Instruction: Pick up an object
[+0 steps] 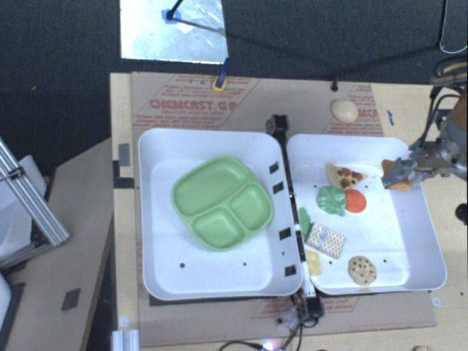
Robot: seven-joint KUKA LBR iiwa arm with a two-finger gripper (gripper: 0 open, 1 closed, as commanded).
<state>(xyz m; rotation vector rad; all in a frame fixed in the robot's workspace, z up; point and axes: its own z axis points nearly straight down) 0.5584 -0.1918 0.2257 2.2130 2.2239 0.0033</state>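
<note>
Two white bins are sitting on the table [124, 218]: the left bin [157, 269] is holding one green divided plate [222, 203]. The right bin [420, 258] is carrying one pizza slice [345, 175], one green leafy piece [330, 200], one red disc [355, 202], one patterned wafer [325, 240], one cookie [362, 270]. Board [194, 102] lettering is reading "CHEMCAST". The gripper [398, 175] is reaching over the right bin's upper right rim, clamping a small orange piece [400, 186].

A beige ball [344, 110] rests on cardboard [190, 101] behind the bins.

Even, bright light falls from overhead, with soft, faint shadows. The white bins [219, 141] look slightly washed out. A foil sheet [174, 20] glares. Overall focus is mildly soft.
</note>
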